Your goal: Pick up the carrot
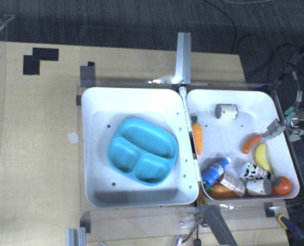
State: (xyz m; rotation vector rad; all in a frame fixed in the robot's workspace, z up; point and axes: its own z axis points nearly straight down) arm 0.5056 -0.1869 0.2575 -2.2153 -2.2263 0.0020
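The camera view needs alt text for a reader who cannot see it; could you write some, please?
A carrot lies against the left wall of the right white bin, among other toy food. The gripper reaches in from the right, near the banana. The left bin holds a blue divided plate.

we can read no text, brand, number or sign anywhere. the blue bottle [214,171] in the right bin [275,106] has a white label, the small carton [232,184] beside it shows print, and the grey can [226,111] has a pale band, but all of it is too small and blurred for us to make out.
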